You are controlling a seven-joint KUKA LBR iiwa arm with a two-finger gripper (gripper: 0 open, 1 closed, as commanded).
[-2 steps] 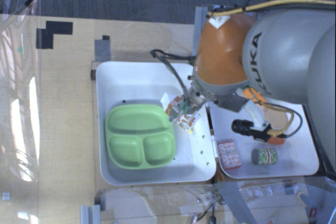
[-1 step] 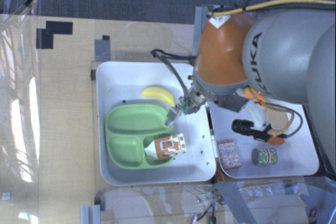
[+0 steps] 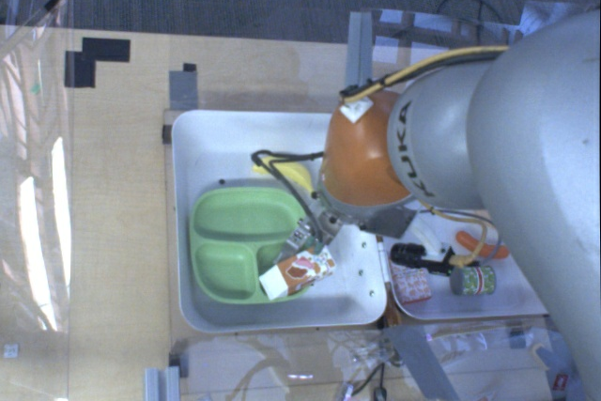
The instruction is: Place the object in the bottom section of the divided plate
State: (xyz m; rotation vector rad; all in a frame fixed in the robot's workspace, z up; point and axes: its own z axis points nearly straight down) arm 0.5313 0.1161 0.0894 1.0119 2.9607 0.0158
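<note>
Left bin [image 3: 188,202]: it lay on the bench's left half and held the green divided plate.
Divided plate [image 3: 235,244]: it sat in the bin's left part, with a larger far section and a smaller near section, the one I took for the bottom.
Bottom section [image 3: 223,272]: it looked bare apart from the carton's white end, which overlapped its right rim.
Carton [image 3: 299,271]: a small printed box, white at one end and red-brown at the other, lay tilted across the plate's near right edge, half over the bin floor.
Gripper [image 3: 310,238]: it hung just above the carton's far edge, beneath the orange wrist band; whether the pincer was clenched or released I could not tell.
Step in hand: judged to be the placing, with the carton at the rim, not yet inside the section.
Next move: it called for a shift left, so the carton cleared the rim and rested flat in the near section.
Right bin [image 3: 526,300]: it held a small can, a black tool and other oddments.
</note>
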